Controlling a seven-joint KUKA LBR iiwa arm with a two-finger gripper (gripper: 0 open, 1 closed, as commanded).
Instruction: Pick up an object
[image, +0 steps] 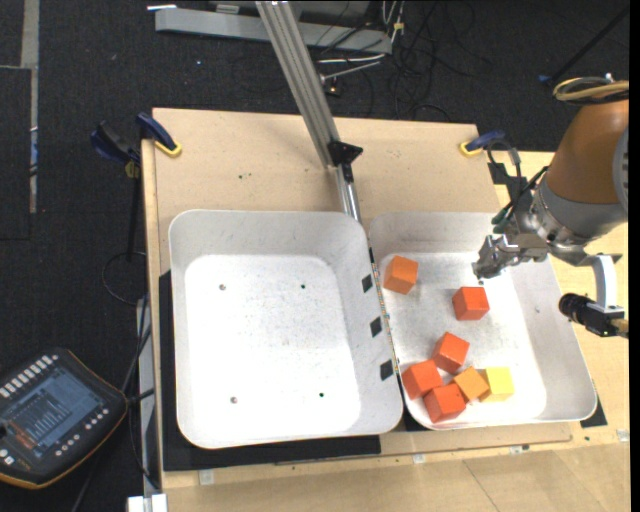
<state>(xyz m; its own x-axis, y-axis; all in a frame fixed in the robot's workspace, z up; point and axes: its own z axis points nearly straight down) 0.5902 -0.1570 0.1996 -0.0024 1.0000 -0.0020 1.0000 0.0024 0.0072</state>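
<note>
Blocks are all sitting in the right bin (560, 330), seven of them as far as I can count. Using that bin as the reference: one orange block (400, 274) is up near its top-left corner, by itself. A red block (470, 302) sits around the middle of the bin, a bit toward the top. The rest are bunched in the lower part: another red block (451, 351) on top of the bunch, then two more red ones (421, 378) (445, 402) close against the bin's lower-left edge, and an orange one (471, 384) touching a yellow one (498, 381) just right of those.

Gripper (487, 264) hangs over the upper middle of the right bin, just above and slightly right of that middle red block, not touching it as far as I can see. Fingers are too small and dark here, so I can't tell if they're spread or pressed together. Nothing visible between them.

Left bin (200, 240) sits right beside the right bin, rims touching down the middle. Both rest on the desk (250, 150), which has a clamp (160, 135) at its far-left corner.
</note>
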